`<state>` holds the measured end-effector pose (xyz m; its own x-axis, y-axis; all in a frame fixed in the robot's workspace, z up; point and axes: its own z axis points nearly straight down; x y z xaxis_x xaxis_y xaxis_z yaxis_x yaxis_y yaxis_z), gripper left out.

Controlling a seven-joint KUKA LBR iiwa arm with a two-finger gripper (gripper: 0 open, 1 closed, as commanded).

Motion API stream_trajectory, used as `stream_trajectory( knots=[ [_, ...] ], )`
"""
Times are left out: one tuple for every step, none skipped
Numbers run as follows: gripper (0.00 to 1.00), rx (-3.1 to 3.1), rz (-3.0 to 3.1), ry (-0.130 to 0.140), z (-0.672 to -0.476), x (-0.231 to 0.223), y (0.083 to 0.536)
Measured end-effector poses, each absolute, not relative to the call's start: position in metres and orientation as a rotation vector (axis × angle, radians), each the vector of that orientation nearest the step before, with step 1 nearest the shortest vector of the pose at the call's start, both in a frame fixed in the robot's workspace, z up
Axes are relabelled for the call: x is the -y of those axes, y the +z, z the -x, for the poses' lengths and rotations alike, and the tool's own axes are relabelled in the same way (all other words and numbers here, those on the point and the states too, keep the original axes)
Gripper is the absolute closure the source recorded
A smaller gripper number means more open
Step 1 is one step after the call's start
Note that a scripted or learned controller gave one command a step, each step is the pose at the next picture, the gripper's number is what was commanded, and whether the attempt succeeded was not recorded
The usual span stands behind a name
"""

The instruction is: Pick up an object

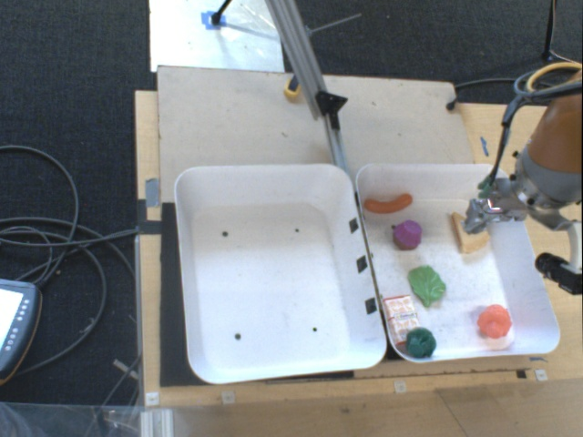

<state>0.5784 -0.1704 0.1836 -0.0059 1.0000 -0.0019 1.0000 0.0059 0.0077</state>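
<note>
The right bin (524, 271) holds several small items. An orange sausage (388, 204) lies at the back, with a purple lump (407, 235) just in front of it. A green leafy piece (426, 285) sits mid-bin. A red-and-white packet (401, 315) and a dark green ball (420, 341) lie at the front left, and an orange-red fruit (494, 322) at the front right. A tan wedge (471, 237) lies near the back right. My gripper (483, 213) is low over the wedge's upper right edge and hides part of it.
The left bin (264, 271) stands beside the right one, their walls meeting at a divider with black marks (361, 264). A slanted metal pole (305, 53) crosses the back of the bench. Cables (46, 235) and a pendant lie on the floor at left.
</note>
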Motion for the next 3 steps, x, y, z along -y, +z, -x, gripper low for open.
stream_trajectory(
  knots=[
    [1.0, -2.223, -2.21, 0.006, -0.58, 0.171, 0.238],
    [1.0, -2.233, -2.208, 0.006, -0.584, 0.115, 0.247],
    [1.0, -2.235, -2.209, 0.005, -0.585, 0.054, 0.238]
  ],
)
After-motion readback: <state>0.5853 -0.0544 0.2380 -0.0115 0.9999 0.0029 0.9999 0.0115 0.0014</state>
